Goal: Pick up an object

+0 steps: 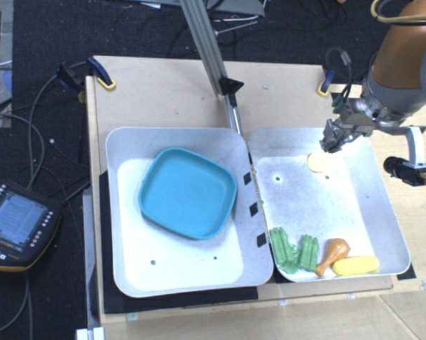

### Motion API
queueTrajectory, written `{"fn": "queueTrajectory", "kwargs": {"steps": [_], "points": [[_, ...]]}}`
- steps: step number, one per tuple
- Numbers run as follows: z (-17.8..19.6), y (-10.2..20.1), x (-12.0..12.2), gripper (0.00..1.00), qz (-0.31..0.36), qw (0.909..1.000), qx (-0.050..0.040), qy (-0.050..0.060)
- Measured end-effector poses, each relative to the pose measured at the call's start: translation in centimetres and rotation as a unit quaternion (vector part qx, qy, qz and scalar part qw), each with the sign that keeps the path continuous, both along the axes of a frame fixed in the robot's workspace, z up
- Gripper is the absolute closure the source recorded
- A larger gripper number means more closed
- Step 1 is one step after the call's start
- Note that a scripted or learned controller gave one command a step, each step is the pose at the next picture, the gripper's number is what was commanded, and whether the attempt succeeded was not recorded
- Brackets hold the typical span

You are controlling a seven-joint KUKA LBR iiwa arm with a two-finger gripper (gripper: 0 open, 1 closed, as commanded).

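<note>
Pale disc [317,163] lies just below the gripper [332,145] (finger spacing: I cannot tell), so the approach looks underway; next comes a descent onto it.

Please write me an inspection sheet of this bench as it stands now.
Surface: wooden bench bearing left white bin and right white bin.
Job's things: pale flat disc, two green pieces, orange drumstick-shaped toy, yellow oblong toy, all in right bin.
Clutter: square blue plastic plate in left bin.
Grippers: gripper above the disc.
Cables: black cables on floor.
Surroundings: handheld pendant, yellow clamps.
</note>
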State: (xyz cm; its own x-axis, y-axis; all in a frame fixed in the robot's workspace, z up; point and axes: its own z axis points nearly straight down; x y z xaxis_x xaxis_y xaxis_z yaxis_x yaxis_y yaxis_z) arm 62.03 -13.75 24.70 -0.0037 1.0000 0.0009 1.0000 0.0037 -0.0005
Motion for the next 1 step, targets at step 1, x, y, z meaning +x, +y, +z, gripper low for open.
{"fn": "queueTrajectory", "kwargs": {"steps": [1], "points": [[-1.12, 5.60, 0.38, 1.00, 0.001, 1.0000, 0.0002, 0.000]]}}
